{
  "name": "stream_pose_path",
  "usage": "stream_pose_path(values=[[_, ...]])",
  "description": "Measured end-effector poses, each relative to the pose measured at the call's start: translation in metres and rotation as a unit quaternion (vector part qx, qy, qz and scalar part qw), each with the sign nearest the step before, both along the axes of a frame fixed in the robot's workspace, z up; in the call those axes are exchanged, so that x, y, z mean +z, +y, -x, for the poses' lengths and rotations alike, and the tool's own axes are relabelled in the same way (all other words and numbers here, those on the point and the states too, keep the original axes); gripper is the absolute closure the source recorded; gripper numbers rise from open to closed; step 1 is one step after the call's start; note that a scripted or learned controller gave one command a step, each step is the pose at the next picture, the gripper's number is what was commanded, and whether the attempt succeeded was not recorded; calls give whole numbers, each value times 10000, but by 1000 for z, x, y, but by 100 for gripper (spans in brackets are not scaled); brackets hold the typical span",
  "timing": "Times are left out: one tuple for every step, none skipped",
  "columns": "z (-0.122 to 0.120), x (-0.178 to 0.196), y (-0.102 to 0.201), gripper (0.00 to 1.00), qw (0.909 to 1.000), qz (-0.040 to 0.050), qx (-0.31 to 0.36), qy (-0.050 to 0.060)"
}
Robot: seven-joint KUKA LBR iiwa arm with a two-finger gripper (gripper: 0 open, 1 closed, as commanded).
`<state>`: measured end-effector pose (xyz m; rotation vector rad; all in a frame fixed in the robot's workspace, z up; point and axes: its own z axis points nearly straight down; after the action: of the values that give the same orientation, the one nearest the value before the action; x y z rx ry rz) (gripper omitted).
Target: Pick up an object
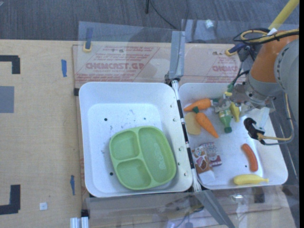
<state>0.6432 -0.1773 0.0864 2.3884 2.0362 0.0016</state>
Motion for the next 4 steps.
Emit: stream_pose_path(values=[[-5, 18, 0, 100, 10000, 33, 19, -71], [-24, 105, 68, 100, 9986, -3, -520, 3], [-24, 104, 68, 0, 9986, -3, -520, 7], [50, 1, 35, 0, 9992, -6, -392, -12]])
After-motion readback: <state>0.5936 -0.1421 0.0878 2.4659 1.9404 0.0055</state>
